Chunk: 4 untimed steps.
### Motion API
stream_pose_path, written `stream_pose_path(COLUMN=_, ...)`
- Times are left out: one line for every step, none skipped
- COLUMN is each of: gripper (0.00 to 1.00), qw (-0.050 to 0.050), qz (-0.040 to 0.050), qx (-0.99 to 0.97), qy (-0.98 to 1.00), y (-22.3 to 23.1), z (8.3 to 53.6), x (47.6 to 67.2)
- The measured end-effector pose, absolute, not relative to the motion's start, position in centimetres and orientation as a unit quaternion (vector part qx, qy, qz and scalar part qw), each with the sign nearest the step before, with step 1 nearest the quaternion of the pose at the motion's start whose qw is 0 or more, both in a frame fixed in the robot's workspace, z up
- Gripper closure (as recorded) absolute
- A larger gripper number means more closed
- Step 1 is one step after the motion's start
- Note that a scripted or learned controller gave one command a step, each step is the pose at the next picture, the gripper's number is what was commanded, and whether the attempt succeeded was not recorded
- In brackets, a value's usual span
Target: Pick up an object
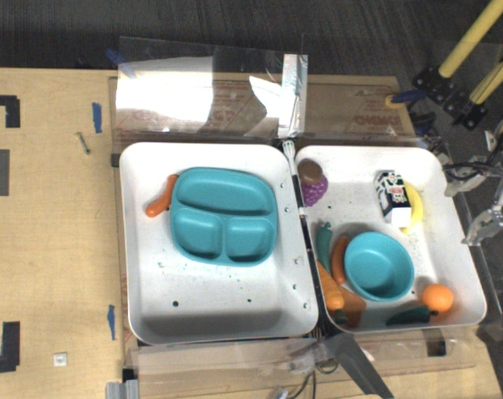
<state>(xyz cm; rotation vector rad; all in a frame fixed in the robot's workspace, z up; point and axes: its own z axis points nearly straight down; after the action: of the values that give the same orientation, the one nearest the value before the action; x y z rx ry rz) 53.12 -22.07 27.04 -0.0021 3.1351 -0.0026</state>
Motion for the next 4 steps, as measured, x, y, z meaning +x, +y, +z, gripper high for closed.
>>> stream_pose_path(gripper=0.00, qw=0.000, qz=0.0005, qx=0.029, qy=1.000, y=-22.2, z=10.3, x=49.9)
stream_pose_path(gripper=0.00, qw=0.004, qz=-0.0005, qx=0.073, qy=0.997, y=-22.3, z=8.9, x=49.6)
stream_pose_path(gripper=0.00, qw=0.008, qz=-0.0018, qx=0.118, qy=0.993, y=-22.4, z=8.9, x=49.1)
stream_pose_path(gripper=0.00, qw=0.007, qz=-0.0022, qx=0.133, qy=0.991, y=-22.4, z=8.9, x=49.1)
